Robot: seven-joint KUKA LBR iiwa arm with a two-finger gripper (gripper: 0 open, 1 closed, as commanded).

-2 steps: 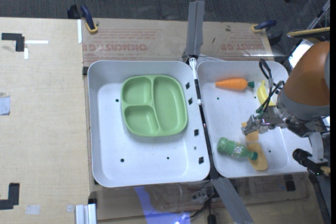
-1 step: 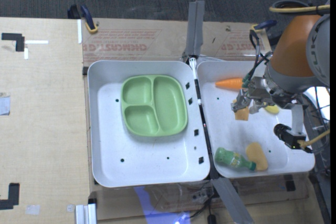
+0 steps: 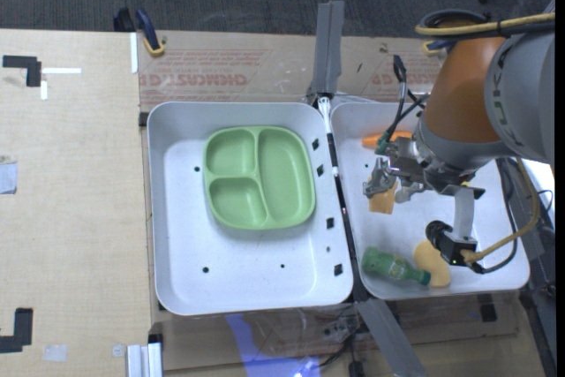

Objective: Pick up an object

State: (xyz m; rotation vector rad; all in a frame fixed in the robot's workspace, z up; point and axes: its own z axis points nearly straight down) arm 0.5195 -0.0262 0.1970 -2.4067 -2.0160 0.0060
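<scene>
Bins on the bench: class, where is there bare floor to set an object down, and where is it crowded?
Left bin: bare floor along its near side and a strip at its left wall, around the green divided plate. Right bin: crowded, with the arm, an orange-brown block, a green bottle and a yellow object.

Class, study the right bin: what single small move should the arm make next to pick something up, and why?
Probably a short lift straight up. The claw sits low in the right bin, right at a tan block; raising it would show whether the block comes along. Whether it is gripped is unclear.
</scene>
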